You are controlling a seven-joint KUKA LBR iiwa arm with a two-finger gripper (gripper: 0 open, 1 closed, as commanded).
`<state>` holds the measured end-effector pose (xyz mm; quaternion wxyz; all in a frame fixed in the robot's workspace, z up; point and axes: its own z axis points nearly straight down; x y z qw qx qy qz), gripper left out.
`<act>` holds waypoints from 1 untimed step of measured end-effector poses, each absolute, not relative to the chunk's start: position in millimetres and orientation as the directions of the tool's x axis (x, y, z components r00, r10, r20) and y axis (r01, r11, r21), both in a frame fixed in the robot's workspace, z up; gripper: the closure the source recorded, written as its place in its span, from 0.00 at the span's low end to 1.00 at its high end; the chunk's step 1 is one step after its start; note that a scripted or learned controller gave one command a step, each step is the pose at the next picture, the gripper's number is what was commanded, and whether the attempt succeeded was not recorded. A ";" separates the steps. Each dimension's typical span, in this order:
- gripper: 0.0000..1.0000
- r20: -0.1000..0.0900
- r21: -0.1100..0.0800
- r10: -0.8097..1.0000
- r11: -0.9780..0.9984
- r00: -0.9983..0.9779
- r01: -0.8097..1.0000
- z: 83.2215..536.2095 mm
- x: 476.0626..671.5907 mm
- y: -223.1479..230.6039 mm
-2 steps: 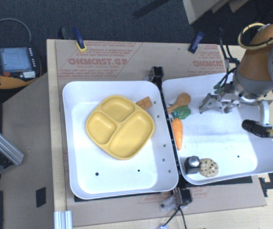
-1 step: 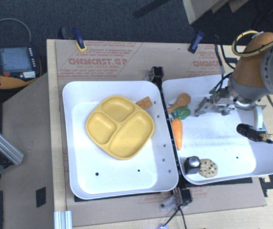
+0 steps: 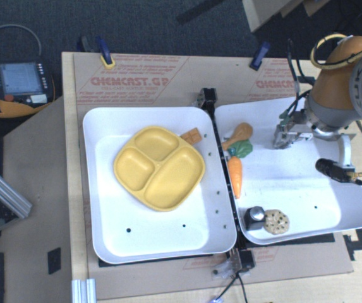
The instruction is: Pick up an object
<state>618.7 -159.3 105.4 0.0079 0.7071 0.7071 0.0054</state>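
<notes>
The carrot [image 3: 235, 176] lies along the right bin's [image 3: 351, 214] left wall, with a drumstick [image 3: 239, 133] and green piece [image 3: 241, 148] just beyond it and a cookie [image 3: 275, 221] at the near-left corner. The gripper [image 3: 286, 136] hovers over the far part, nothing between the jaws; how far they are parted I cannot tell. Judged: approach step; next, descend over one item.

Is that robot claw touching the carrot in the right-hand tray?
Apart. The camera view shows bare white bin floor between the gripper and the carrot, which lies by the bin's left wall.
</notes>
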 end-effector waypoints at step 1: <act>1.00 -0.002 0.007 1.000 0.001 -0.001 1.000 149.9 624.9 -159.6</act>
